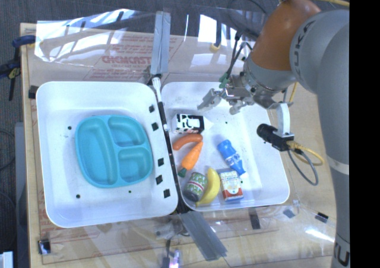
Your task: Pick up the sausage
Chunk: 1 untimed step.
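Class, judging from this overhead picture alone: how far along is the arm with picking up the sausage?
Done: nothing visible; the sausage lies in the right bin, beside the carrot. In hand: the tool hovers over the bin's far end, apart from it. Left: reaching it, grasping and lifting.

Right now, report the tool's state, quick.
Tool: open, holding nothing, hovering over the upper part of the right bin, apart from the sausage.

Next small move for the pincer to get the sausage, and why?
Probably shift the pincer toward the divider and nearer the camera, then descend. It hangs over the right bin's far end, apart from the sausage, which lies by the divider touching the carrot.
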### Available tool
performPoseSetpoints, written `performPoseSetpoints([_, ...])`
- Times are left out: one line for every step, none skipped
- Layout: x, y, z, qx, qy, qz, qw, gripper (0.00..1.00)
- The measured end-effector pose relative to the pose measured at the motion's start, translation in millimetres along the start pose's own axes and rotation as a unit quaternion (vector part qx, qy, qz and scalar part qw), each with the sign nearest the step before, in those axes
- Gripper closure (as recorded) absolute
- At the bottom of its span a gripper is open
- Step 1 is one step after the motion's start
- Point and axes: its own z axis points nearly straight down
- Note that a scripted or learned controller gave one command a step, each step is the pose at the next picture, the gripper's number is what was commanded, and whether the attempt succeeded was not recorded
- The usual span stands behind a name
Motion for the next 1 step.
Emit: performPoseSetpoints([29.4,-9.2,106.9,0.0,0.0,0.031,0.9995,0.0])
